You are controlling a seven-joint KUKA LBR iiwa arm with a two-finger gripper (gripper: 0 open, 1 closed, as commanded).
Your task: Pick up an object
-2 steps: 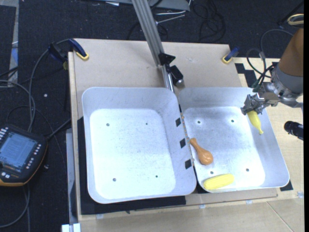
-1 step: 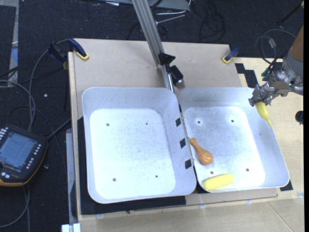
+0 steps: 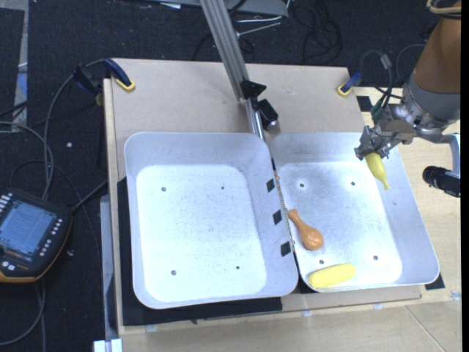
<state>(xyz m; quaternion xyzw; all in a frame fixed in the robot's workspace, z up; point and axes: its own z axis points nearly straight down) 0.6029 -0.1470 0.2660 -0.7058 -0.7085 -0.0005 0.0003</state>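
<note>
My hand [image 3: 375,150] grips a yellow banana [image 3: 377,169] by its top, above the right bin's [image 3: 410,218] far right.

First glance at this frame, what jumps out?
The gripper at the right bin's far right edge, with a yellow banana-like object hanging between its fingers, above the bin floor. Two things lie in that bin's near part: an orange pear-shaped toy by the divider and a yellow oblong piece at the near edge. The left bin sits beside it.
</note>
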